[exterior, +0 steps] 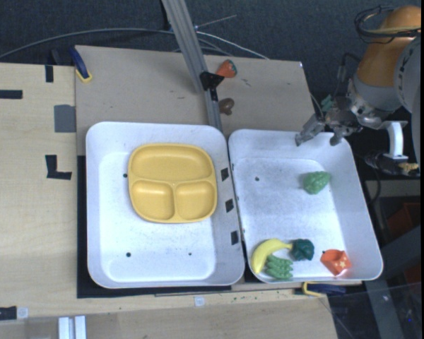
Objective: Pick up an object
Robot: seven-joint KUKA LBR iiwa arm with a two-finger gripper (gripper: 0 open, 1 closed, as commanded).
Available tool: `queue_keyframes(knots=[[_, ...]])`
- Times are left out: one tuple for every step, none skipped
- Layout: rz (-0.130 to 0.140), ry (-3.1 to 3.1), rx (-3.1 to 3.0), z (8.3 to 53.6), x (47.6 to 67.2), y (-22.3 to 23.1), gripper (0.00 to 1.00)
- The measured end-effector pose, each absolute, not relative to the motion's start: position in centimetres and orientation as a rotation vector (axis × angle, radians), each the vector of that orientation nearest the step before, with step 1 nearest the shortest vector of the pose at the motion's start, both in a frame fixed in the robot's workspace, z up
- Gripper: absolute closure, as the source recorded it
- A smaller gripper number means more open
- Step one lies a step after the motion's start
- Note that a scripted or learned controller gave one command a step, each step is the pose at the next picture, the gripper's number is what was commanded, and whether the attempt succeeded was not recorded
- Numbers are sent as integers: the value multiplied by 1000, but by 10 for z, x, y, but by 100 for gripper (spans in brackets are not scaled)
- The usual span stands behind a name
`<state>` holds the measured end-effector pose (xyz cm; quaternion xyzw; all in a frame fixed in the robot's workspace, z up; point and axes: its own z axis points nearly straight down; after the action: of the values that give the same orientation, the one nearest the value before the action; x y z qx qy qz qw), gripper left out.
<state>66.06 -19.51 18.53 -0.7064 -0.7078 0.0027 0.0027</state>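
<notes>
Tool hangs spread and empty at the right bin's one o'clock rim; descend squarely over the green lump.

Yellow three-compartment plastic plate in left white bin, right white bin holding pale green lump, yellow banana, orange toy, gripper over its far edge

Both white bins, the left bin and the right bin, look like smooth plastic, faintly speckled. The yellow divided tray has a matt plastic sheen. The table appears as pale matt wood. The slanting bar looks like brushed metal. The arm's orange band is glossy.
</notes>
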Motion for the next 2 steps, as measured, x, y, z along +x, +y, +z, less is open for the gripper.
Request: queue_keyframes(knots=[[8,-2221,-2216,139,655,-198,0],[4,-2225,-2218,87,655,-197,0]])
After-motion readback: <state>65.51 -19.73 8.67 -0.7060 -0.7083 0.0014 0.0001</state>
